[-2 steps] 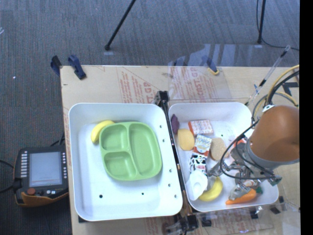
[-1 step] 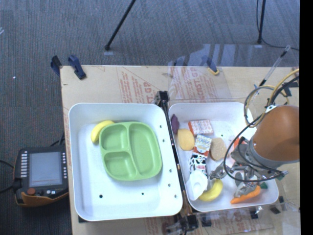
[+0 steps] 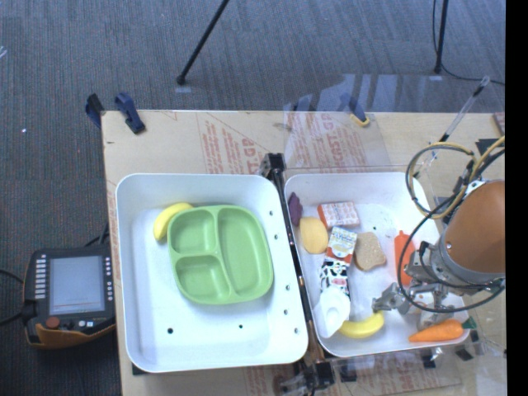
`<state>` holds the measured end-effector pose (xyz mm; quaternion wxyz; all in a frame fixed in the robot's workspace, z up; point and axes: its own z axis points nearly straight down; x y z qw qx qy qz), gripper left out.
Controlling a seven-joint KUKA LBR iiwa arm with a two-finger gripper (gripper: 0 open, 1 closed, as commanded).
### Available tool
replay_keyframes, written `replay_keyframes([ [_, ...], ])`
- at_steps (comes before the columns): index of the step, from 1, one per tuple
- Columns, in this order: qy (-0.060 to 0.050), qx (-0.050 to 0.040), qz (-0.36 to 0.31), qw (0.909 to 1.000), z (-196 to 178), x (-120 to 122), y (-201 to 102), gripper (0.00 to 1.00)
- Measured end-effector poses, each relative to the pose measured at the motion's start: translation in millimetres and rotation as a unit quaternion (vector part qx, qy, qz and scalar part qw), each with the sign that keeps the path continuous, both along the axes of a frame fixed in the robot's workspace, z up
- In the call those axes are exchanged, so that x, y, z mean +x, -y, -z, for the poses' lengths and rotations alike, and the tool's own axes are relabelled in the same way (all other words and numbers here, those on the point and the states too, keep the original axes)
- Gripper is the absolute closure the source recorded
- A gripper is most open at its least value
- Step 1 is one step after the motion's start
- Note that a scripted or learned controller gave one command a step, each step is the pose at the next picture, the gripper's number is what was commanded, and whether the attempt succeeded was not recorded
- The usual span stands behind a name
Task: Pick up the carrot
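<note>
Claw (image 3: pixel 396 298), fingers' state unclear, hovers in right bin (image 3: pixel 388 186) beside the carrot (image 3: pixel 438 331), not yet lifted.

The robot arm (image 3: pixel 483 225) has a big, round, orange band that looks a bit like a ball, and under it sits a grey metal ring. Thin black and yellow cables (image 3: pixel 437 180) loop around it in wide curls. Below the ring is the gripper (image 3: pixel 404 297), made of small grey and silver metal parts with dark bits between them, and one short silver piece sticks out to the side.
</note>
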<state>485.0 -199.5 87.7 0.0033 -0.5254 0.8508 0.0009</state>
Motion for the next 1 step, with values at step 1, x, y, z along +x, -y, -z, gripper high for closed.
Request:
replay_keyframes([
  [1, 0.001, 0.0028, 0.001, 1.0, -9.0, 1.8, -3.8, 1.0],
])
